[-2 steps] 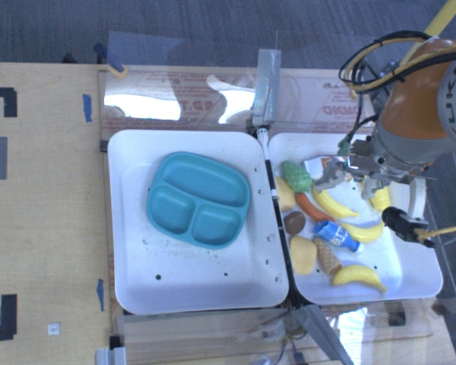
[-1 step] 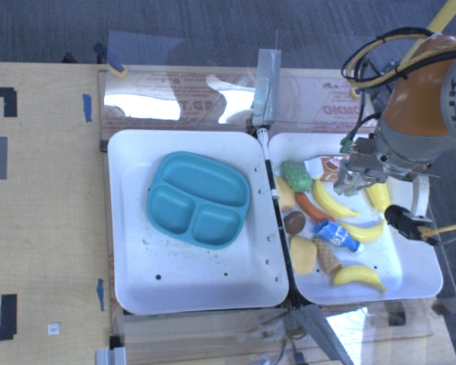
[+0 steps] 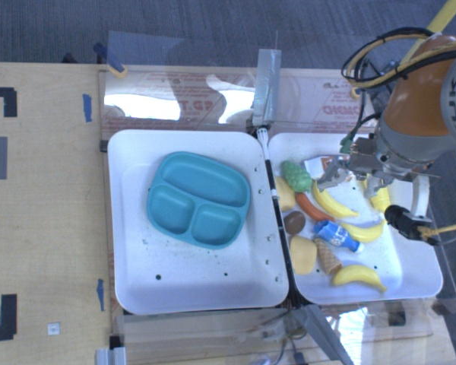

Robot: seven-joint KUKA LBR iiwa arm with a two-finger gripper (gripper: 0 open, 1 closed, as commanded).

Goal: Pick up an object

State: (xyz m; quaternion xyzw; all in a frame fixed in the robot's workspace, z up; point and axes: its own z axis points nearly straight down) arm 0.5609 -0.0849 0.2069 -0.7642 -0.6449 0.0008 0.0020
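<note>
Toy food [image 3: 327,230] crowds the right bin [image 3: 422,276] as the arm [image 3: 422,101] leans in from three o'clock.

Yellow bananas, a green vegetable at eleven o'clock, an orange carrot, a brown nut and a blue-and-white packet lie jumbled together; a blue divided plate [image 3: 199,199] sits in the left bin [image 3: 129,226] on the desk. The pincer [image 3: 355,172] hangs over the bin's upper half, just above a banana; whether it is open cannot be told.

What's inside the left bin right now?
The left bin holds one blue divided plate, lying flat with its three compartments bare. A few dark specks dot the bin floor around it. Whatever lies beneath the plate is covered.
</note>
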